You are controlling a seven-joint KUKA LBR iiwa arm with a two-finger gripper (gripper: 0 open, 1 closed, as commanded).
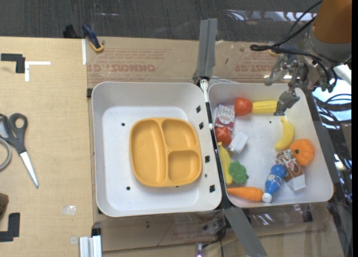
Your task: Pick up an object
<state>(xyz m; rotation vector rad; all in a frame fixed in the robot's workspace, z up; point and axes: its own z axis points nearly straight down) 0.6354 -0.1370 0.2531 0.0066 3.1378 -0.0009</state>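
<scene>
My gripper [284, 88] hangs over the far right part of the right bin [321, 191], open, with nothing between its fingers. Just below and left of it lie a corn cob [264, 106] and a red tomato [243, 105]. A banana [286, 134] lies just below the gripper. Further toward the front are an orange pumpkin [302, 151], a blue bottle [273, 182], a carrot [245, 194], a green broccoli [238, 172], a red-and-white carton [225, 115] and a small white block [238, 141].
The left bin [109, 138] holds a yellow divided plate [166, 151]. Scissors [19, 144] lie on the wooden bench at the far left. A blue clip [92, 38] sits behind the left bin. Cables hang around the arm at the right.
</scene>
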